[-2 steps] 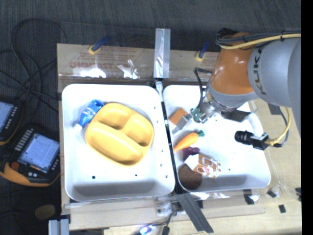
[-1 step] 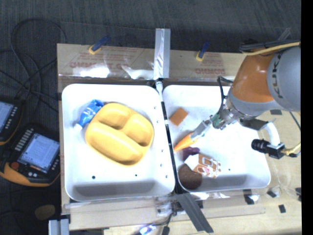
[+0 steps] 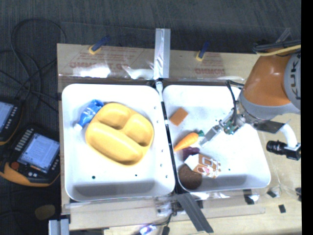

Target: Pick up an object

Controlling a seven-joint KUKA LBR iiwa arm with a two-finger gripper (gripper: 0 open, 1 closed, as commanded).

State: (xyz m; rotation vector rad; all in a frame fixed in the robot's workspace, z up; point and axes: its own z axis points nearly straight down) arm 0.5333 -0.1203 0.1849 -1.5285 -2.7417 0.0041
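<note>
1. The counter carries two shallow white bins side by side, so things picked from one can presumably go into the other; a raised divider keeps each lot from sliding across.
2. The left bin holds a big yellow moulded piece lying flat near its middle, with a blue crumpled item tucked against its upper left side, touching it.
3. The right bin holds the smaller things, clustered toward its left wall: an orange block lying apart, a carrot slanting below it, and a brown round item with a printed packet leaning on it.
4. The arm reaches in from the right, and the claw is low in the right bin, its tip just beside the carrot's leafy end. That suggests the carrot is the likely target.
5. How far the claw is parted cannot be told at this slant; nothing is seen between its tips, so I judge no grasp made yet.
</note>
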